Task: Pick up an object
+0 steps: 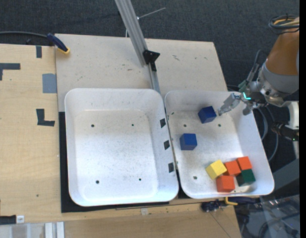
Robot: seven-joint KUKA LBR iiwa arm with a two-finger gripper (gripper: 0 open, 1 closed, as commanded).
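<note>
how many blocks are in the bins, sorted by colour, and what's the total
Blue blocks: 2
Orange blocks: 3
Yellow blocks: 1
Green blocks: 1
Total: 7, all in the right bin.

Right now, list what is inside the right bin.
Right bin: two blue blocks, plus a corner cluster of yellow, two orange and a green block. Anything under them is covered.
</note>
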